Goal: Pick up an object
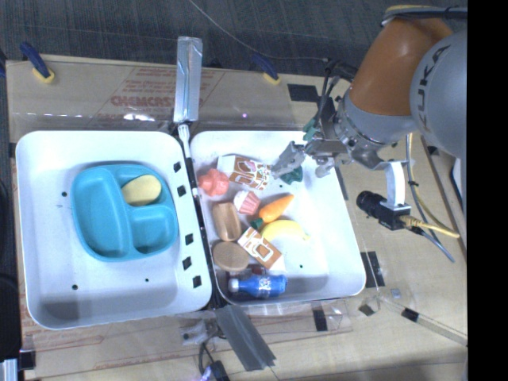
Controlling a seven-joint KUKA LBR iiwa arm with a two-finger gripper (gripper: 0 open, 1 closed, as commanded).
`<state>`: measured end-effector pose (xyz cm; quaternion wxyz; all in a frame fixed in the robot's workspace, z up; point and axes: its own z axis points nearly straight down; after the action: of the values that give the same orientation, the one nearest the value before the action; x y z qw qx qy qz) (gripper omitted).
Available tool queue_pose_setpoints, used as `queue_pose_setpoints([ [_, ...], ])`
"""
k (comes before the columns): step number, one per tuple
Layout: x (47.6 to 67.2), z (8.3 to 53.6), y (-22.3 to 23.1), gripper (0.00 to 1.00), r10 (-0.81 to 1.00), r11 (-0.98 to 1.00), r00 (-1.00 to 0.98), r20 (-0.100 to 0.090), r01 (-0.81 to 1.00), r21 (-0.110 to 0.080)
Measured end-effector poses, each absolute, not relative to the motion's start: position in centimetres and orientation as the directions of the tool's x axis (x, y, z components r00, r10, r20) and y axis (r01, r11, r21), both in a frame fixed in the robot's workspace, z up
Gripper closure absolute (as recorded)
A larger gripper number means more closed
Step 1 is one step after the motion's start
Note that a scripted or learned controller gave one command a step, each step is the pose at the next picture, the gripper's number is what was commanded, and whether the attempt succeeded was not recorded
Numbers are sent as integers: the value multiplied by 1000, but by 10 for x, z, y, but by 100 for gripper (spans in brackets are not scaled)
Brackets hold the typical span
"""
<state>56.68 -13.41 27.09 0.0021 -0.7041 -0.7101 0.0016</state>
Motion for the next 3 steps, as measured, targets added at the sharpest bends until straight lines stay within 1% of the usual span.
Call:
queue_pose_setpoints([
  [1,557,334,-127,0,999,-54,54,-1,999,1],
  [2,637,191,-104,0,997,-81,81,1,997,-16],
  [3,617,115,-112,0,1000,18,-18,-2,1000,12],
])
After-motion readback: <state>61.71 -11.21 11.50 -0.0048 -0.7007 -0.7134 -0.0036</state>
